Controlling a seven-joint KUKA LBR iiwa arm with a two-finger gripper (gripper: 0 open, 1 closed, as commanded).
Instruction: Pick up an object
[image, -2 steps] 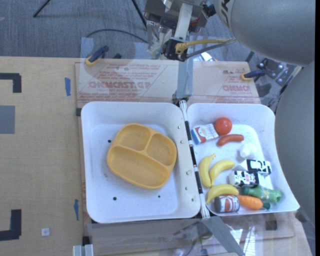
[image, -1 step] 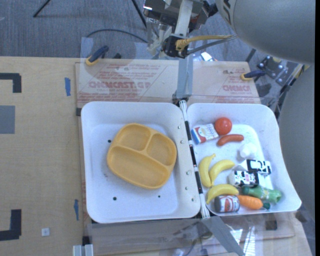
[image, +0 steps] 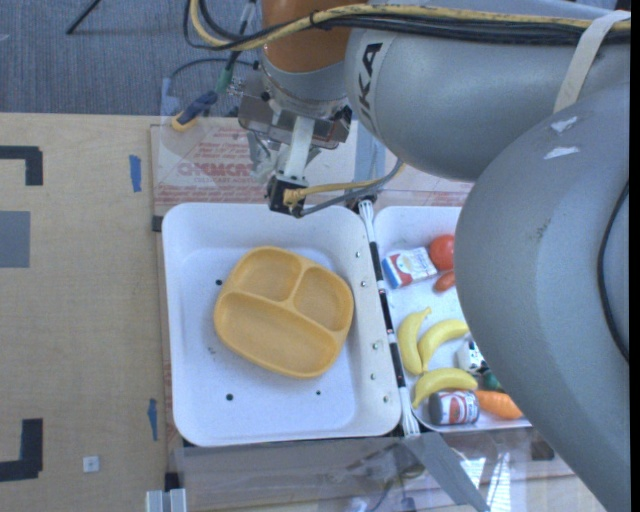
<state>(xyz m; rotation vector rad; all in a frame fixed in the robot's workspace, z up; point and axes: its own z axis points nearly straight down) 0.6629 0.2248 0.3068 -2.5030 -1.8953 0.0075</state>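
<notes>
Arm (image: 520, 250) fills the right side and top of the view, grey, with the orange band (image: 300, 35) up by the top edge. Counter (image: 80, 300) is a tan board with black corner marks and a few bits of blue tape.

Two white bins sit side by side, touching along a hinged seam. Left bin (image: 190, 330) carries one thing, a yellow divided plate (image: 283, 312) with three compartments. It lies flat, roughly centred and rotated slightly.

Right bin (image: 385, 235) is half hidden under the arm. Visible in it:
- Three bananas (image: 441, 337), two together mid-bin and one just below them.
- A red-and-white carton (image: 410, 267) near the top.
- A red-and-white can (image: 455, 408) on its side at the bottom edge, touching the lowest banana.
- A red round fruit (image: 444, 248) just beside the carton, partly under the arm.
- An orange carrot (image: 497, 405) next to the can.

End effector (image: 282, 140) hangs over the left bin's far rim, above a pale sheet with red print (image: 215, 170), and is clear of the plate. Can't tell whether it is spread or closed, since the wrist hardware blocks the view. Nothing is visibly gripped.
</notes>
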